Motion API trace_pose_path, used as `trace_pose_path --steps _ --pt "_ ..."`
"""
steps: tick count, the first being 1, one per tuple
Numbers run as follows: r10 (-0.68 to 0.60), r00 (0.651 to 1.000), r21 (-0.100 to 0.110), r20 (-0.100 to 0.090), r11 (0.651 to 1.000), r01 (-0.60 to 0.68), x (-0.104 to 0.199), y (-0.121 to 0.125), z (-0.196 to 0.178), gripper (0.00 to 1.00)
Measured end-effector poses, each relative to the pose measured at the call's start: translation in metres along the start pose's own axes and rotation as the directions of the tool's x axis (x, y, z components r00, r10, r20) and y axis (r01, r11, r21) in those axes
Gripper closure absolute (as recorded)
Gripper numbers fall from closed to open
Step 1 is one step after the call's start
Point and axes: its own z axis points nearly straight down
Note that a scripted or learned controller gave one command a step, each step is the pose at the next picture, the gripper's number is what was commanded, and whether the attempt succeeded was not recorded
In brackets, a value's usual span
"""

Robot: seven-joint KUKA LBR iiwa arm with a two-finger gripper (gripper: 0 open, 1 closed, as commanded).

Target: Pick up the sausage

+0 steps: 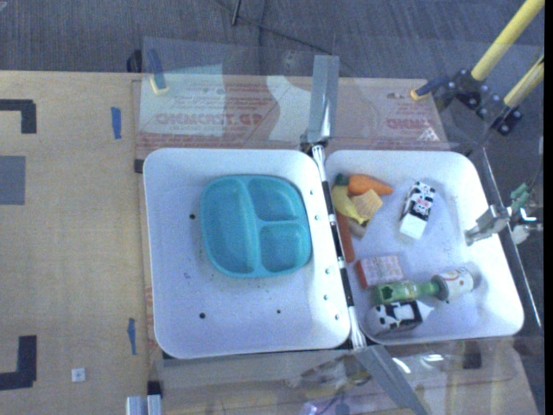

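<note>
- Sausage (345, 236) is seen lying along the right bin's (497, 188) left wall, at 9 o'clock in that bin, just below the banana (343, 203) and carrot (370, 183).
- Gripper (497, 223) is parked at the bin's 3 o'clock rim, well apart from the sausage.
- Claw state cannot be told; too small.
- Nothing is gripped; approach, grasp and lift are judged outstanding.

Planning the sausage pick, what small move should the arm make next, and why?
Probably shift the claw left across the right white bin: it sits at that bin's right wall, while the thin reddish-brown sausage lies against the left wall.
</note>
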Motion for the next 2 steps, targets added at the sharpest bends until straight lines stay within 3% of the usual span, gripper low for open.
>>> trace_pose_path --steps 1,2 --pt "0.035 0.999 0.002 -0.001 0.999 -0.035 0.073 0.060 0.147 0.00" --pt "-0.207 0.978 -0.002 0.001 0.978 0.207 0.004 0.067 0.060 0.00"
